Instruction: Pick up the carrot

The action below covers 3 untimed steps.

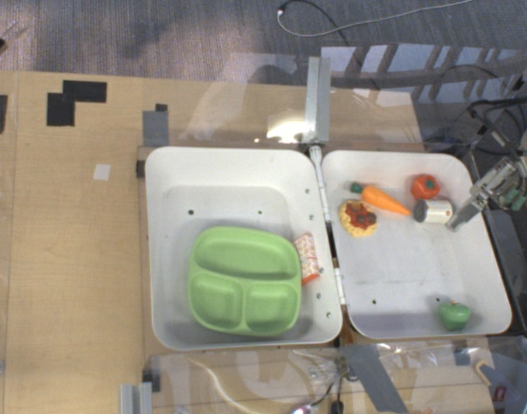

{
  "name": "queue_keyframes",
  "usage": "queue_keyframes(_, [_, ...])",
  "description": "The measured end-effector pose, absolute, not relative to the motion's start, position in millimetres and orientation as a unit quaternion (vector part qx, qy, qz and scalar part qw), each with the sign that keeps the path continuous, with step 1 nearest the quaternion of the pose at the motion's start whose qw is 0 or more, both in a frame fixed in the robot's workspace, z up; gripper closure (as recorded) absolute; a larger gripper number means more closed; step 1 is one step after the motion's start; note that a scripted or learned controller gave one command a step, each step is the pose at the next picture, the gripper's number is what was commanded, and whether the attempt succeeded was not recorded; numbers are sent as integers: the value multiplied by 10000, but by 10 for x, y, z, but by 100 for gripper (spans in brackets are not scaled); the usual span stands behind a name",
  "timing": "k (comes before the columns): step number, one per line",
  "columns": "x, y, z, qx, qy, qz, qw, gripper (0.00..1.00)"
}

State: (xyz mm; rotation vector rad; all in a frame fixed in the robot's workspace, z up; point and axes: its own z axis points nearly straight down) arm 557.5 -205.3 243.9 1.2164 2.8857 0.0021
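The carrot [385, 200], orange with a green stub at its left end, lies tilted in the back part of the right bin [418, 274]. My gripper [467, 213] hangs over that bin's right rim, to the right of the carrot and apart from it. A small white and grey cylinder [433, 211] lies between the gripper and the carrot. Nothing shows in the gripper.
A red tomato [424, 185] sits just behind the cylinder, a round pizza-like toy [360, 218] left of the carrot, and a green pepper [454, 315] at the front right corner. The left bin [172, 197] bears a green divided plate [244, 278] and a small packet [307, 257].
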Motion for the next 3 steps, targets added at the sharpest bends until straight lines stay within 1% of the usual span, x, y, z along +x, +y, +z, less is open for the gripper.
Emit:
queue_keyframes(1, [6528,-2038,2010,3981,9173,11,43,0])
queue_keyframes(2, [6586,-1663,883,3324,9432,-14,-5,0])
queue_keyframes(3, [6631,-1648,1031,3322,9432,13,73,100])
